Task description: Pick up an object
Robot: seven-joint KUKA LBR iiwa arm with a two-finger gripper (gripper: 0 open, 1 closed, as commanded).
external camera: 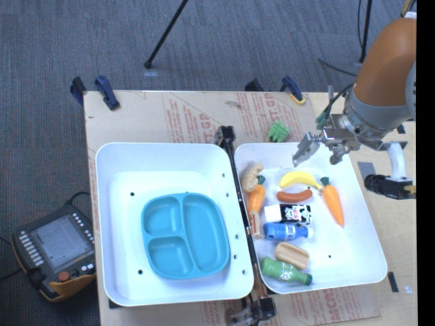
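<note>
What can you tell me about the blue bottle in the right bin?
The blue bottle is a small toy, plastic by its look, bright blue with a paler label band around its middle. It lies on its side across the floor of the right bin, among the toy food. The black and white carton sits right against its upper side, and the hot dog bun lies just below it. Nothing grips it.

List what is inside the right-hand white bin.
The right bin holds a banana, sausage, two carrots, ginger root, milk carton, blue bottle, hot dog and green bottle. The gripper covers some of its far rim.
</note>
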